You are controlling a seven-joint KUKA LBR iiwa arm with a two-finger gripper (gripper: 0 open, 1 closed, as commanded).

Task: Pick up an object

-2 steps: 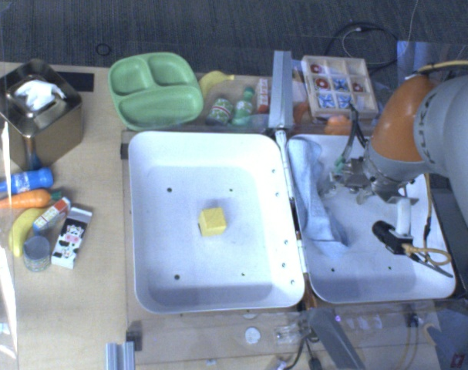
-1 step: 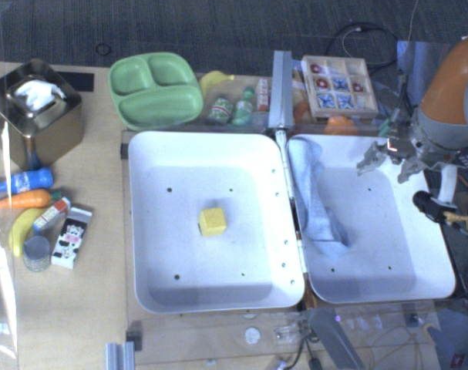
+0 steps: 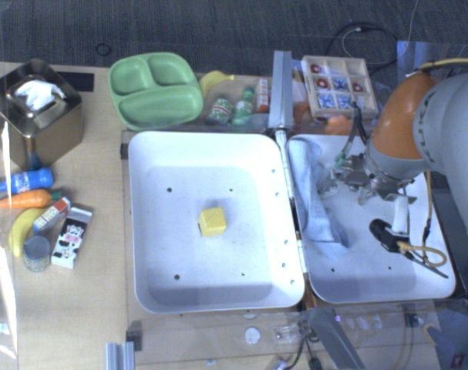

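A yellow block (image 3: 213,221) lies mid left bin (image 3: 153,206) (gripper (image 3: 345,179) over the right bin (image 3: 361,272)).

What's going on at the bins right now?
The grey arm has its pincer low over the right bin, close beside a crumpled pale cloth that lies along that bin's left wall. A yellow block sits alone in the middle of the left bin. The view shows nothing held in the pincer.

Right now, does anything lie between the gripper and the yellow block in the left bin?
Yes. The gripper is over the right bin; a blue cloth along that bin's left side and the bins' adjoining walls lie between it and the yellow block.
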